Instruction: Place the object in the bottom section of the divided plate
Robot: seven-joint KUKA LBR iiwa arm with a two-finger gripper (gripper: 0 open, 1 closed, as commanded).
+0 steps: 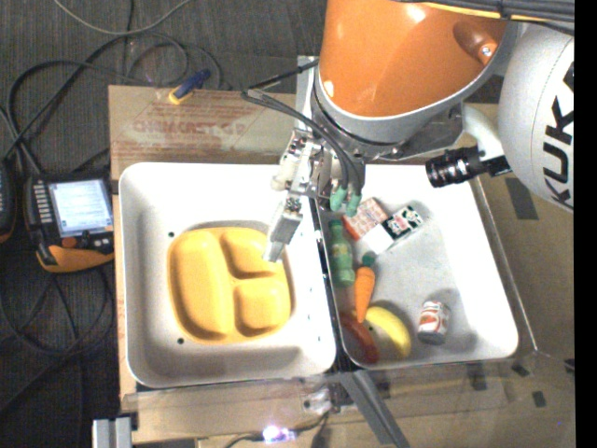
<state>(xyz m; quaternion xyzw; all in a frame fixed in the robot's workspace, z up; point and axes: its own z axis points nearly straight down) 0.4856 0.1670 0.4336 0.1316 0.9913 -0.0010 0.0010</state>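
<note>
Above the upper right corner of the yellow divided plate (pixel 230 283), the gripper (pixel 280 241) hangs over the left bin (pixel 140 250). Jaw state cannot be told from this view: the fingers read as one narrow grey form, and no object is visible between them. The task object is therefore unidentified; candidate items lie right of the plate in the right bin (pixel 485 278): a carrot (pixel 364 290), a yellow lemon-like fruit (pixel 389 331), a small can (pixel 432 318) and a black-and-white carton (pixel 403 224). Probable fault: an empty release, caused by a failed pick. Secondary fault: release at the present position would drop into an upper section, not the bottom one. Object heading and long axis cannot be stated. The carrot, for reference, lies tip toward the near edge.
</note>
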